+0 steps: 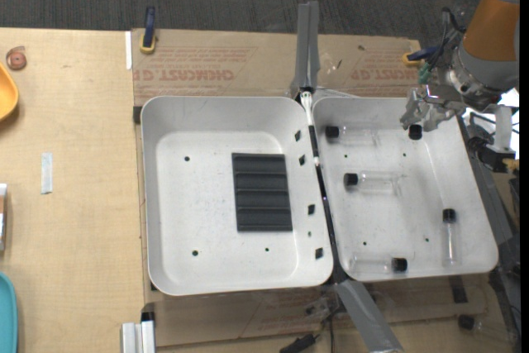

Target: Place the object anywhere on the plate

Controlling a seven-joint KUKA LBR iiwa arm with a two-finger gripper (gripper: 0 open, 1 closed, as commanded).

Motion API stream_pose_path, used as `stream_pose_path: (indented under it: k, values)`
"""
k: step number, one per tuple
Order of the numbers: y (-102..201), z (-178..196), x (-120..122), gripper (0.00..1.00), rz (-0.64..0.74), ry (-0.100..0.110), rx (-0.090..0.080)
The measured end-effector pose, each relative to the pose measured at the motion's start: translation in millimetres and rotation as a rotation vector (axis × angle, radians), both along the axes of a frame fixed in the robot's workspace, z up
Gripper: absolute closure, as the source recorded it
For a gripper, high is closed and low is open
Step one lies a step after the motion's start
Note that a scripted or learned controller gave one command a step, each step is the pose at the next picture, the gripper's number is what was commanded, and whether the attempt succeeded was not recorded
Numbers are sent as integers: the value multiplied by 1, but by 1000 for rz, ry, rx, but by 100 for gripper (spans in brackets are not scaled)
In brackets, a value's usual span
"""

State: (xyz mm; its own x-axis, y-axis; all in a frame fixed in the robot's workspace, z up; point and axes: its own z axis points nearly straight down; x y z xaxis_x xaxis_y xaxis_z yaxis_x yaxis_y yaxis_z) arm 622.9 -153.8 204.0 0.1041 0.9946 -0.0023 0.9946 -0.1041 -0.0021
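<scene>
- The gripper (417, 116) hangs over the far right corner of the right bin (488, 248), at the end of the arm (492, 29) that comes in from the right; whether it is released or clenched cannot be told, and a small dark spot just under it may be its own tip or a cap
- Four clear tubes with black caps lie on the floor of the right bin, none visibly gripped
- The back tube (332, 131) lies near the far left corner, level with the gripper but well apart from it, across the bin
- The middle tube (353, 179) lies left of and nearer the camera than the gripper, its clear body pointing right
- The right tube (449, 229) lies lengthwise near the right wall, cap at the far end, towards the camera from the gripper
- The front tube (399, 264) sits just beside the near wall
- The black ribbed plate (262, 192) lies flat in the middle of the left bin (157, 178), with bare white floor on all four sides
- The two bins touch along their inner rims, which form a raised ridge between the tubes and the plate
- The middle of the right bin's floor is open between the tubes
- Brown cardboard (215, 66) lies under the bins' far side
</scene>
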Motion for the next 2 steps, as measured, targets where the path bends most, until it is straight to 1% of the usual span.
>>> stream_pose_path:
  k: [1, 2]
  values:
    - [58, -49, -26, 100, 421, 1, 3]
    - [127, -17, 32, 100, 345, 18, 6]
